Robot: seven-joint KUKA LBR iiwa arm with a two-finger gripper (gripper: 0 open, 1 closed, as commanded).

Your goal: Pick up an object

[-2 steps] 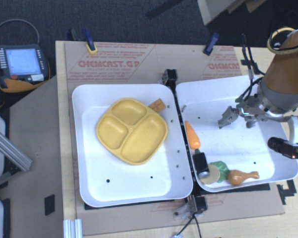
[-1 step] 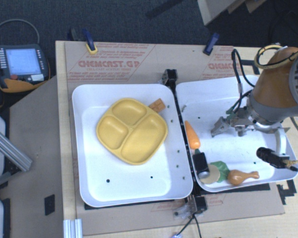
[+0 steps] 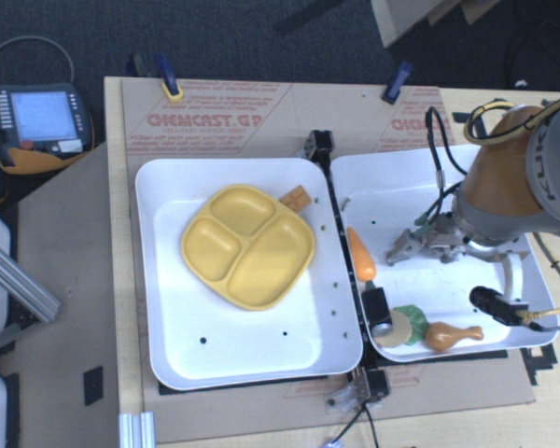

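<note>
My gripper (image 3: 403, 248) hangs low over the middle of the right bin (image 3: 401, 180), pointing left, with nothing seen in it. An orange carrot (image 3: 359, 254) lies a short way to its left, along the bin's left wall. Toward the front of that bin lie a black block (image 3: 373, 302), a green piece (image 3: 413, 317) on a tan round piece (image 3: 399, 333), and a brown drumstick (image 3: 452, 336).
The left bin (image 3: 168, 278) holds a yellow divided plate (image 3: 249, 246) with a small brown block (image 3: 296, 198) at its upper right edge. The grey arm with its orange band (image 3: 504, 175) comes in from the right over the right bin.
</note>
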